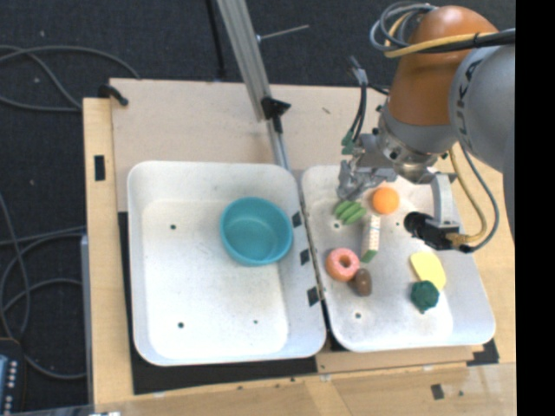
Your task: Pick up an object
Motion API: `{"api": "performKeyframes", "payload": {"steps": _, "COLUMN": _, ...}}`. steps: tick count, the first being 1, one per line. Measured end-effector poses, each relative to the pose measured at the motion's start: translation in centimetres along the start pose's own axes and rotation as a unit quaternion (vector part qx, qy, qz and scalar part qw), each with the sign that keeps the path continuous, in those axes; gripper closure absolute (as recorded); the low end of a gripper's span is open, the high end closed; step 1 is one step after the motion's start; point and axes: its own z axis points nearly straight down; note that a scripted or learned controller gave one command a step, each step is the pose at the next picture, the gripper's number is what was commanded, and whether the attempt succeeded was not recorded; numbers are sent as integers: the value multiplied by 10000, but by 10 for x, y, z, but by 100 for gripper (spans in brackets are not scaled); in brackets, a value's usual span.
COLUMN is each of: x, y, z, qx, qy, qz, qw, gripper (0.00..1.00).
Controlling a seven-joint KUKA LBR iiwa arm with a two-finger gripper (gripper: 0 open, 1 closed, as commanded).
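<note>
My gripper (355,183) hangs over the back left part of the right bin (473,319), just above a green ridged piece (349,211). An orange ball (385,200) lies right beside it. Nearer the front lie a cream stick (374,230), a pink doughnut (342,263), a brown lump (362,282), a yellow block (427,268) and a dark green lump (424,296). Nothing shows between the fingers.
The left bin (156,319) holds a teal bowl (255,230). A slanted aluminium post (251,59) rises behind the bins, ending at a black clamp (276,108). A black fitting (425,226) on the arm overhangs the right bin's middle.
</note>
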Motion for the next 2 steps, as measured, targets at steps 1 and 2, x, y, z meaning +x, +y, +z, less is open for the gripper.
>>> {"api": "performKeyframes", "payload": {"steps": 1, "x": 51, "y": 25, "z": 16, "qx": 0, "qy": 1, "qz": -8, "qw": 10000, "gripper": 100}}
{"api": "performKeyframes", "payload": {"steps": 2, "x": 96, "y": 57, "z": 12, "qx": -17, "qy": 3, "qz": -18, "qw": 10000, "gripper": 100}}
